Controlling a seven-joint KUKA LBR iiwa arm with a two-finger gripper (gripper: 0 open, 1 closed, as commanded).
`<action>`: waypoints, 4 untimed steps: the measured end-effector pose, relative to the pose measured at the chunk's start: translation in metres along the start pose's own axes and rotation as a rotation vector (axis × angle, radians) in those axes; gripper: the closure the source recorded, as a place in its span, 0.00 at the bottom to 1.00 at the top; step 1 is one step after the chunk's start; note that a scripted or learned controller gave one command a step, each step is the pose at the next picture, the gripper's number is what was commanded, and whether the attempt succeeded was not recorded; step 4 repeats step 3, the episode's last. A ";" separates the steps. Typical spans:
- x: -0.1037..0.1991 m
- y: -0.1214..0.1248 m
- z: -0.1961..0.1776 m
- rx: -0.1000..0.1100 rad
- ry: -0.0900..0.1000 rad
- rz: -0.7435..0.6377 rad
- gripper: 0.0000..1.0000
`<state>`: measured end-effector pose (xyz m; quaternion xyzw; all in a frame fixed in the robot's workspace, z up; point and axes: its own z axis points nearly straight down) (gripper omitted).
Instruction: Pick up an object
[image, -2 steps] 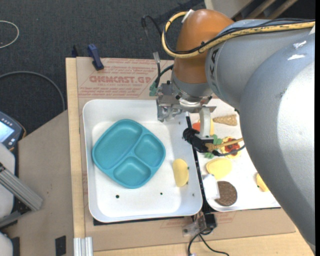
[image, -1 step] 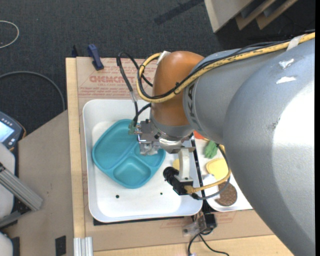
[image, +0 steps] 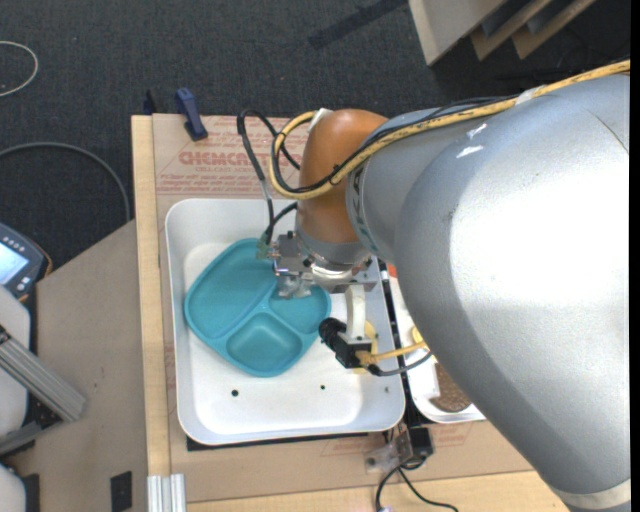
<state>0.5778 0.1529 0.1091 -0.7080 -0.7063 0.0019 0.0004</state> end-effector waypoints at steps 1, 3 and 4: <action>0.019 -0.045 -0.088 -0.009 0.006 -0.006 1.00; -0.024 -0.014 0.024 -0.008 0.004 -0.002 1.00; -0.024 -0.014 0.024 -0.008 0.004 -0.002 1.00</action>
